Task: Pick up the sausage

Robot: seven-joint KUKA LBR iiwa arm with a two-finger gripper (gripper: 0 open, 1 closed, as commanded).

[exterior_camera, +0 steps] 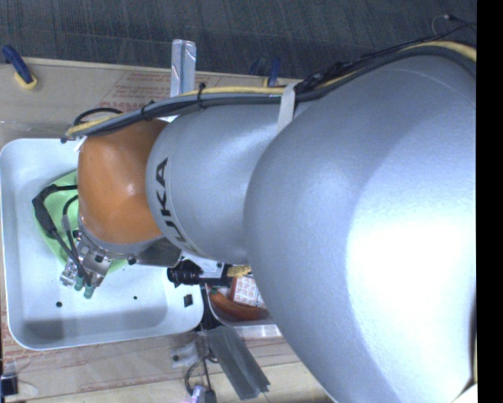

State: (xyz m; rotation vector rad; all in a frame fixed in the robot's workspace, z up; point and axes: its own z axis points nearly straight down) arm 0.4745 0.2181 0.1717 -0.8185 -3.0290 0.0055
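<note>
Arm over left bin, gripper low near a green item, jaw state cannot be told; sausage, brownish, lies at the right bin's near-left corner, so I judge approach misplaced, next move needs repositioning rightward.

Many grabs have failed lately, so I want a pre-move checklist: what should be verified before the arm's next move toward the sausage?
1. Gripper over the left bin: ok.
2. Sausage located: cannot tell; a brown item shows under the arm in the right bin, mostly hidden.
3. Anything between the fingers: cannot tell.
4. Green object near the gripper: not ok, close by.
5. Cables free of snags: cannot tell.
</note>
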